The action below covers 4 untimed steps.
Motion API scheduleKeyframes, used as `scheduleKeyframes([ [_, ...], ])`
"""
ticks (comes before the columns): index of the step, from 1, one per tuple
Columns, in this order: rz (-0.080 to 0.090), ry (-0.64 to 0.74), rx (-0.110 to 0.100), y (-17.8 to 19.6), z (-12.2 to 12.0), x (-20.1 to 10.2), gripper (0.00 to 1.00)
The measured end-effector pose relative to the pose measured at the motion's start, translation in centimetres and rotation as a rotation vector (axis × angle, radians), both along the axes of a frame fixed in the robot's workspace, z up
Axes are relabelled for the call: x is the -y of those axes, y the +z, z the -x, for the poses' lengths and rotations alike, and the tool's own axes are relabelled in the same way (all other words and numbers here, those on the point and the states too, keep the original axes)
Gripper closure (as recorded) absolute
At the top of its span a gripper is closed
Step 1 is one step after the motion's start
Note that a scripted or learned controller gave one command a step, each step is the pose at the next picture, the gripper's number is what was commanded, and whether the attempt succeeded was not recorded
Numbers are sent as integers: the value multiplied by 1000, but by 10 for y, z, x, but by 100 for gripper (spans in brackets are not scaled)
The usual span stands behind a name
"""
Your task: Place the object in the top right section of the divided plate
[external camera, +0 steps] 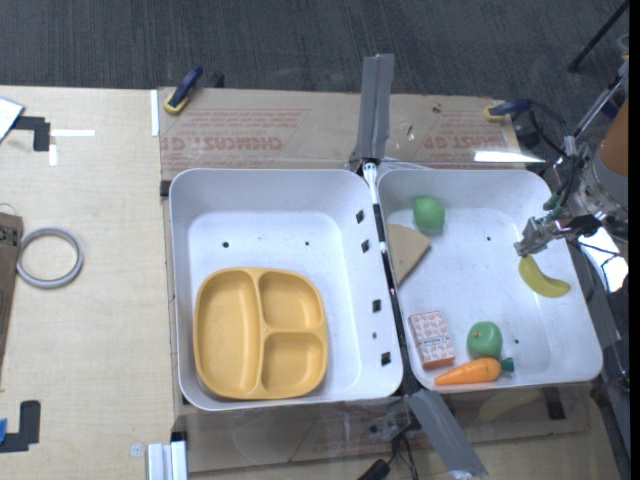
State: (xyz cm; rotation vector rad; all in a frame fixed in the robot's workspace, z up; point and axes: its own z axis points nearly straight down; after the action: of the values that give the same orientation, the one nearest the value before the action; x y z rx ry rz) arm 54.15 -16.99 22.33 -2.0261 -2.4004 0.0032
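Note:
A yellow divided plate (205, 313) lies in the left bin (260, 208), toward its front; all three sections are bare. In the right bin (470, 268) are a yellow banana (543, 280), a green lime-like ball (429, 212), a tan wedge (405, 250), a small printed box (431, 338), a green apple (485, 339) and an orange carrot (467, 372). My gripper (533, 238) hangs at the right bin's right side, just above and left of the banana's upper end. I see nothing held in it.
A raised rim with black clips (378, 268) separates the two bins. A roll of tape (47, 257) lies on the bench far left. Blue clamps (183, 88) (508, 109) sit at the back edge. The arm's cables run along the right bin's outer wall.

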Motion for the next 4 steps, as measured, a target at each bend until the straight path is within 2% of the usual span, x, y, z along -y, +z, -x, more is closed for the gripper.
scheduleKeyframes([
  [1,-1,228,0,-95,-82,5,100],
  [2,3,765,6,-130,-119,52,100],
  [3,1,1019,5,-130,-107,51,100],
  [4,3,1236,6,-128,-109,51,100],
])
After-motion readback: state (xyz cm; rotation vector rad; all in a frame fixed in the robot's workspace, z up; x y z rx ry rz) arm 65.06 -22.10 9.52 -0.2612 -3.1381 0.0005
